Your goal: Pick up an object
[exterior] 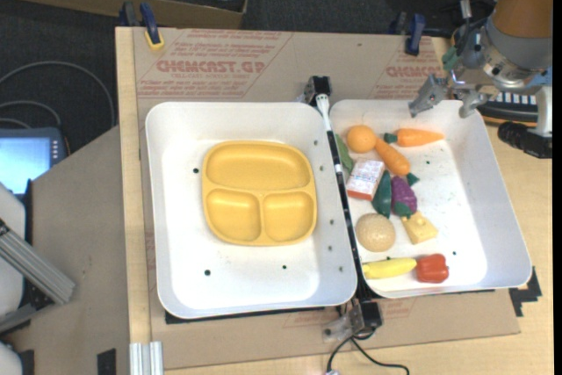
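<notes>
1 carrot just below hand

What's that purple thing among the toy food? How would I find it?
Look in the right-hand white bin, the one that holds the toy food. Near the middle of the pile, just right of a dark green piece, lies the purple toy. It looks like a small bunch of grapes, the pile's one purple item.

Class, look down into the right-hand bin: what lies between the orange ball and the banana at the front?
In the camera view, between the orange ball and the banana lie a small white-and-red carton and a beige ball.
</notes>
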